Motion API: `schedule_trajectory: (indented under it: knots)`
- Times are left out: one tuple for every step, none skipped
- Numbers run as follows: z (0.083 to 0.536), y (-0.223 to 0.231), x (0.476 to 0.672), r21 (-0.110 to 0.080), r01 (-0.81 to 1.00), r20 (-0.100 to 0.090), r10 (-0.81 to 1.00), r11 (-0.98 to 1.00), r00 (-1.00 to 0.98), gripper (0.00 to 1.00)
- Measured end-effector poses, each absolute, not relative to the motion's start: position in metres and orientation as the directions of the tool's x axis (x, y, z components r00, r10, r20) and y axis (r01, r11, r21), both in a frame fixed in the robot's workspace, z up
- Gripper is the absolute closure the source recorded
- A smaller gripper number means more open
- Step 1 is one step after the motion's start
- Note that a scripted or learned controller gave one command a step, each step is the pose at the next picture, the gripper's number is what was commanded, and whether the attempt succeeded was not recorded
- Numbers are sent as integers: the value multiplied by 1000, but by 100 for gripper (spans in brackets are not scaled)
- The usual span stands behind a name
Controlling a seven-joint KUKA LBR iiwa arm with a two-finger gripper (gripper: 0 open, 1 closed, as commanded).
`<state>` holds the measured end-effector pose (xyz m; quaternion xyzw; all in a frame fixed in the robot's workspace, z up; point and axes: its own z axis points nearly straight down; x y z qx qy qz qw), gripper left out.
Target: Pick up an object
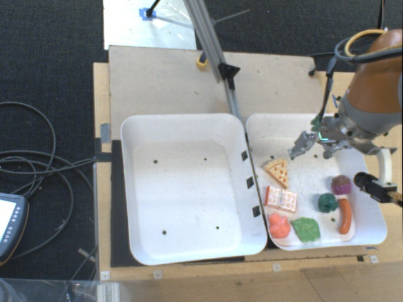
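Hovering over the upper part of the right bin [378, 234], the gripper [301, 147], reaching in from the right on the grey arm [371, 74] with its orange band; fingers apart and nothing between them. Just below and slightly left of the fingertips, a pizza slice [278, 171], lying flat, tip aimed down and to the right, crust edge toward the gripper. Further below, a waffle piece [281, 199] (pale red with a grid pattern), long axis running roughly left to right, tilted a little. Lower still, an orange-red lump [279, 225] and beside it a green leafy piece [306, 229]. Down and to the right of the gripper, a purple cupcake [341, 184], a dark green round item [327, 202], and a sausage [344, 215], long axis near vertical, slightly bowed. Off to the left, the left bin [182, 187], well apart from the fingers.
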<state>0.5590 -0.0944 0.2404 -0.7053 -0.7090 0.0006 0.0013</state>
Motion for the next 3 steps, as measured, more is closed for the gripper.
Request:
schedule_trajectory:
  knots:
    - [242,-95,560,1,1000,0,1000,3,-3,0]
    - [182,-92,554,-4,1000,1,1000,0,0,0]
    - [134,-86,561,-3,1000,1,1000,0,0,0]
